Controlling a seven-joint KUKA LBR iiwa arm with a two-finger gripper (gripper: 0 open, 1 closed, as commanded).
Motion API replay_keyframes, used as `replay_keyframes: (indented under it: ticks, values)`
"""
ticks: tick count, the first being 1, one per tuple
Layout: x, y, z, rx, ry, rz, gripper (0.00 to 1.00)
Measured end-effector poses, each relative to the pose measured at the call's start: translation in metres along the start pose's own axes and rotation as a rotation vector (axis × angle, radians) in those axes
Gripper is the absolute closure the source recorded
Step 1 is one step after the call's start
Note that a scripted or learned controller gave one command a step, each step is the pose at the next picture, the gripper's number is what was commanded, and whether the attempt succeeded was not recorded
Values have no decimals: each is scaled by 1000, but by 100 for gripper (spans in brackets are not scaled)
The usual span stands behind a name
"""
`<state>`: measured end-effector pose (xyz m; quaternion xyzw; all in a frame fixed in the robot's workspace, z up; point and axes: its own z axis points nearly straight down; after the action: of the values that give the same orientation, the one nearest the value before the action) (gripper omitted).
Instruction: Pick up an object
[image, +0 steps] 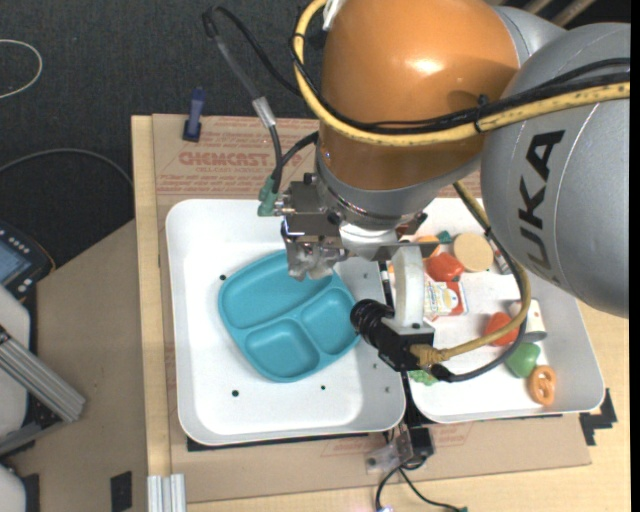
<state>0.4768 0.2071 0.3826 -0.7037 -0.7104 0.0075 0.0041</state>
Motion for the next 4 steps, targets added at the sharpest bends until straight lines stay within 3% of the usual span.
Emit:
replay_keyframes:
  ticks: [1, 2, 3, 4]
  values:
    - [-4, 2, -20, -18, 6, 6, 100]
    - [18, 38, 109, -5, 0, 11, 100]
    - [-34, 2, 22, -24, 7, 14, 100]
    - [10, 3, 33, -18, 6, 4, 100]
